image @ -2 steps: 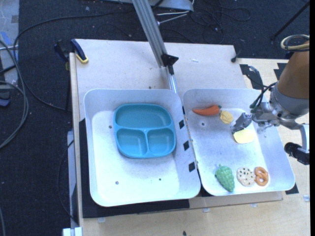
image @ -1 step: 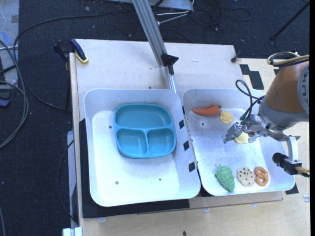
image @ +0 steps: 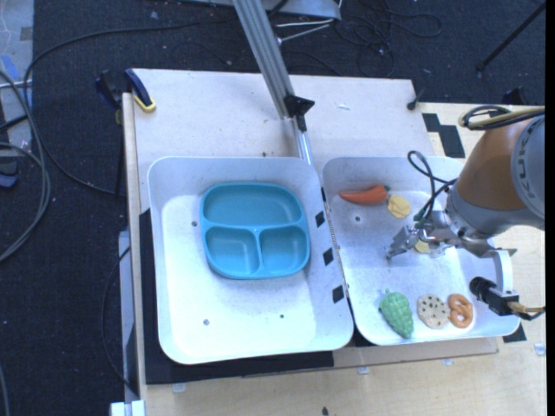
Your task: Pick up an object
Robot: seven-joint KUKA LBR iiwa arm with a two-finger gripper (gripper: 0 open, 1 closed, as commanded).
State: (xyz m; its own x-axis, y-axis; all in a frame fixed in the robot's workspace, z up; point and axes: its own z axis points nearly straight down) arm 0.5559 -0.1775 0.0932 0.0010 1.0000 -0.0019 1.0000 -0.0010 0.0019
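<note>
Pretzel (image: 460,311), cookie (image: 431,311) and green leafy toy (image: 396,313) sit in a row at 6 o'clock in the right bin (image: 364,232), all apart from the claw. Claw (image: 406,243) is low over the bin's middle, fingers slightly apart, nothing between them. Small yellow piece (image: 422,247) just beside it at 3 o'clock. Another yellow piece (image: 399,205) and carrot (image: 365,195) lie at 12. Left bin (image: 173,302) holds a blue divided plate (image: 256,230). Table (image: 217,115) underneath.
</note>
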